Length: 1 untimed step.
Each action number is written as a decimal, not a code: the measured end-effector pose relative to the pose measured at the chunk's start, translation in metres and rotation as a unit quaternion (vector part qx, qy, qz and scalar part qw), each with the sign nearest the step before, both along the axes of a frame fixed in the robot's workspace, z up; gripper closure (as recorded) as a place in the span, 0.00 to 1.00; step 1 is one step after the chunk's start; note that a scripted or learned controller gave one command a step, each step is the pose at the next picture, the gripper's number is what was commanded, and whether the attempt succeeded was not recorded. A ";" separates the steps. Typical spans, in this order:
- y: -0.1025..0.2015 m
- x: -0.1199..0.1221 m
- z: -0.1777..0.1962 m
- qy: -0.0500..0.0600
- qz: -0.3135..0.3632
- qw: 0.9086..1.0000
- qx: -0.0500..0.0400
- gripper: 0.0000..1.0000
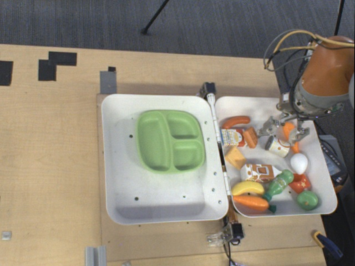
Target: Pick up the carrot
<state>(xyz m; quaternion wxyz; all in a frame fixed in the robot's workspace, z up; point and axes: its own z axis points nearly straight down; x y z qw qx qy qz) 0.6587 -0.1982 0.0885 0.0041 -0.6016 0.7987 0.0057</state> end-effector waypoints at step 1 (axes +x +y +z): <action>-0.007 0.011 0.131 -0.005 0.139 0.990 -0.006 0.00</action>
